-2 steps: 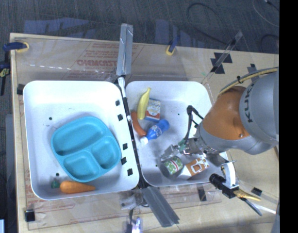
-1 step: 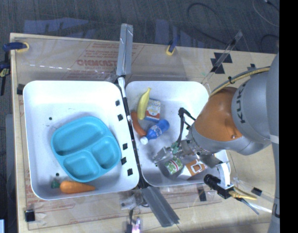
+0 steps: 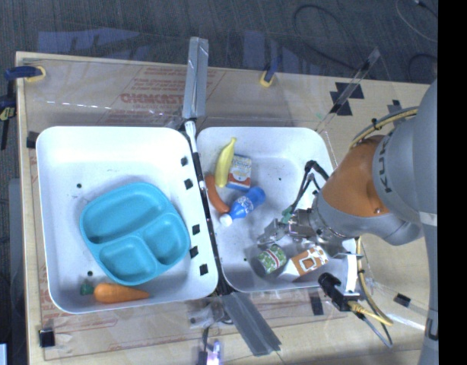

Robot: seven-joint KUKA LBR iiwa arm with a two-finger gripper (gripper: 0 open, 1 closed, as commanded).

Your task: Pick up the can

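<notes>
The can point(image 3: 270, 260), with a green and white label, lies on its side near the front edge of the right bin point(image 3: 287, 144). My gripper point(image 3: 281, 232) hangs low right over it, at the can's upper right side, and looks close to touching it. The grey arm with its orange band point(image 3: 354, 188) reaches in from the right. A small orange and white carton point(image 3: 309, 261) lies against the can's right side, partly under the wrist.
In the right bin's back left lie a banana point(image 3: 225, 162), a small carton point(image 3: 240, 171), a blue bottle point(image 3: 244, 203) and an orange piece point(image 3: 215, 196). The left bin point(image 3: 58, 150) holds a blue divided plate point(image 3: 135, 233) and a carrot point(image 3: 121, 293).
</notes>
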